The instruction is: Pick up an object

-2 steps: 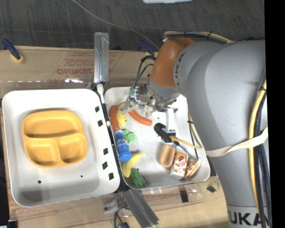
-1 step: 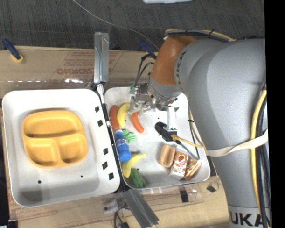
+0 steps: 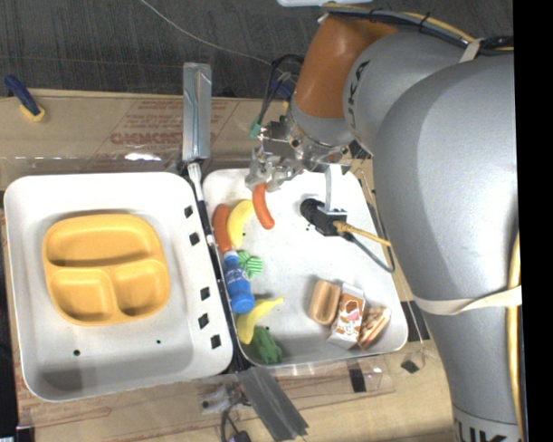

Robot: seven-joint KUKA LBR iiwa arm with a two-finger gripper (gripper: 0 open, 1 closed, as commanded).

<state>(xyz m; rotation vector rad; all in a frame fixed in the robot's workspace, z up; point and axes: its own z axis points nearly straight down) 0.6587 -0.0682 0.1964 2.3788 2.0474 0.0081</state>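
Camera view showed the gripper [image 3: 268, 175] at the far edge of the right bin [image 3: 291, 260], with a small orange-red sausage [image 3: 262, 207] hanging just under its fingertips. The sausage's top end sat between the fingers, so the gripper looked clenched on it, though the hold was only on the very tip. The rest of the sausage slanted down over the bin floor, just beside a banana [image 3: 240, 219] and a carrot [image 3: 221, 228] lying against the divider.

By its look the sausage was a light plastic toy: stiff, smooth and rounded, so likely slippery. A pinch at the end could let it swing or squirt out; a hold across the middle would probably be surer. It seemed in no danger of breaking if dropped.

The arm [image 3: 438, 165] reached in from the right, its big grey links covering much of the bench there. The orange band [image 3: 330, 64] sat above the wrist, and the wrist pointed down and to the left toward the bin's back corner.

Other things lay in the same bin: a blue bottle [image 3: 235, 282], a green toy [image 3: 265, 345], a brown can [image 3: 323, 301] and a small carton [image 3: 350, 317]. The left bin [image 3: 37, 360] held a yellow tray [image 3: 106, 267], well apart from the gripper.
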